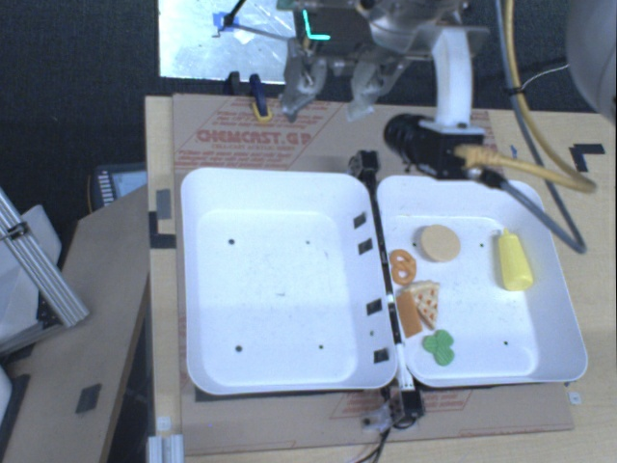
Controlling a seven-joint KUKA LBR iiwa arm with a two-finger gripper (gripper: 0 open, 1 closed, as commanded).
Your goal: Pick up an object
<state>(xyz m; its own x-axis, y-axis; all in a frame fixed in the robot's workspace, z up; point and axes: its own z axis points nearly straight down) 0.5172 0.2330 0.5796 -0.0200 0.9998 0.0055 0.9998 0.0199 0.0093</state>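
— White plastic, both bins: the left bin (270,287) and the right bin (540,345) sit side by side on the worktop (164,162). Where is the claw?

— The claw (328,90) hangs over the worktop's far edge, beyond the left bin's far right corner. Its two fingers (299,85) are spread apart with a clear gap between them, and nothing sits in that gap. It touches nothing I can see.

— And the things to pick?

— All in the right bin. A round tan disc (440,243) lies near the far wall; a yellow bottle (514,260) lies toward the right wall, apart from the disc. A pretzel (403,265) sits by the bin's left wall, with an orange cheese wedge (418,307) just on its near side. A green leafy piece (440,346) lies nearer still, close to the wedge.

— Any of them near the claw?

— No, all well apart from it.
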